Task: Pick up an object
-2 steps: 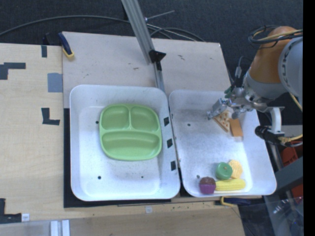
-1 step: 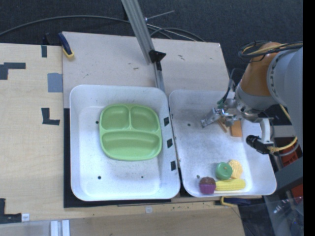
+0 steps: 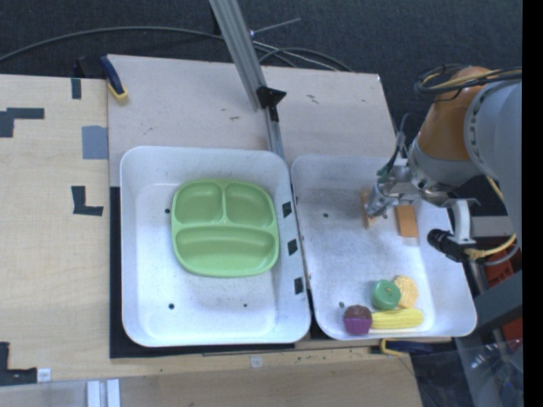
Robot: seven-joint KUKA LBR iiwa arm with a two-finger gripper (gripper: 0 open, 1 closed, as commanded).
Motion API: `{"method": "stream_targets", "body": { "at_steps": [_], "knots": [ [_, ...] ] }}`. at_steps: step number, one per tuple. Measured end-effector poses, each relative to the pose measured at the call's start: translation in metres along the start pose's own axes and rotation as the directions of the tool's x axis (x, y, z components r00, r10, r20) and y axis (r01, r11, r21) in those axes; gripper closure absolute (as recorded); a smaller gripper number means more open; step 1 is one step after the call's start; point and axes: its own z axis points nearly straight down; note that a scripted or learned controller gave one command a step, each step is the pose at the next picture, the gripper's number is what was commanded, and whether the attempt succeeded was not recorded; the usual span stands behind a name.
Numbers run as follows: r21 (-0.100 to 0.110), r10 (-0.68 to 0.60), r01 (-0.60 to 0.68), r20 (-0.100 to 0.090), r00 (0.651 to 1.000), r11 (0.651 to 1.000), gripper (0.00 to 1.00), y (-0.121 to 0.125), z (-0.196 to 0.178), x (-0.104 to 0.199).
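Where toys cluster, pincer (image 3: 379, 200) apart.

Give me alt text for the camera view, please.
The arm's gripper hangs low in the right bin beside a tan block; toy foods cluster at its near corner. A green divided plate lies in the left bin.

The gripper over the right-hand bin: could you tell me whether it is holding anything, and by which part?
Cannot be told: the gripper sits low beside small orange-brown blocks.
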Motion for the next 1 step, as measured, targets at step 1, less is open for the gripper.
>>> {"method": "stream_targets", "body": {
  "at_steps": [1],
  "knots": [
    [-0.003,0.002,-0.002,0.000,1.000,1.000,1.00,0.0087,-0.0467,0.0032]
  ]
}}
